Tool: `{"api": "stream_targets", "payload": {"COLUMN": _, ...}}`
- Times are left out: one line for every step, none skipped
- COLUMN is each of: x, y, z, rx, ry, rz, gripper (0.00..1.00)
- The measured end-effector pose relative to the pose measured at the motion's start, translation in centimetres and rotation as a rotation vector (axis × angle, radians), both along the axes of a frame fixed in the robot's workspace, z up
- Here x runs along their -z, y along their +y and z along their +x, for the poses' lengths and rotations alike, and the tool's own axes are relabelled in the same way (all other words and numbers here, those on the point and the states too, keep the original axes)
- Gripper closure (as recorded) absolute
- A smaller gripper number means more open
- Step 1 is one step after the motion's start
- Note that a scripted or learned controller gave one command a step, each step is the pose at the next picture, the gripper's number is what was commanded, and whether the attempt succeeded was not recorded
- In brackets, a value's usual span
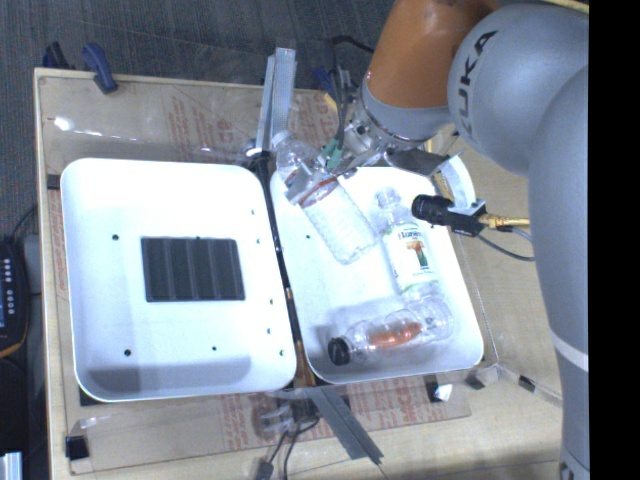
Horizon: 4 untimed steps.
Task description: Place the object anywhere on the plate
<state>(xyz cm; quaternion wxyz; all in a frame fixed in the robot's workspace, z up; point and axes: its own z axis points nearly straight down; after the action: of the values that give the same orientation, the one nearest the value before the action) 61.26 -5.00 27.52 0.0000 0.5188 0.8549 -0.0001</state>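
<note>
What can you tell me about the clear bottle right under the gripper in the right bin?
The clear plastic bottle looks empty and see-through, with a red band near its neck. It is tilted, its neck end up toward the gripper at the upper left, its base slanting down over the floor of the right bin. The gripper sits at its neck, but a grip cannot be made out. It lies apart from the labelled bottle to its right.

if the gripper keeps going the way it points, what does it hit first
The gripper points down-left, into the right bin. The clear bottle at its tip would likely be met first, though depth is hard to judge from this slanted view.
</note>
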Motion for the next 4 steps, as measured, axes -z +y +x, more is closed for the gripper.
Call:
{"api": "stream_targets", "payload": {"x": 1.2, "y": 4.9, "z": -9.3, "rx": -0.101, "ry": 0.002, "rz": 0.0, "gripper": 1.0}}
{"api": "stream_targets", "payload": {"x": 1.5, "y": 9.8, "z": -7.1, "rx": -0.067, "ry": 0.001, "rz": -0.001, "gripper": 1.0}}
{"api": "stream_targets", "payload": {"x": 1.7, "y": 9.6, "z": -0.2, "rx": -0.237, "ry": 0.001, "rz": -0.001, "gripper": 1.0}}
{"api": "stream_targets", "payload": {"x": 8.4, "y": 11.6, "z": -4.4, "rx": -0.639, "ry": 0.004, "rz": 0.0, "gripper": 1.0}}
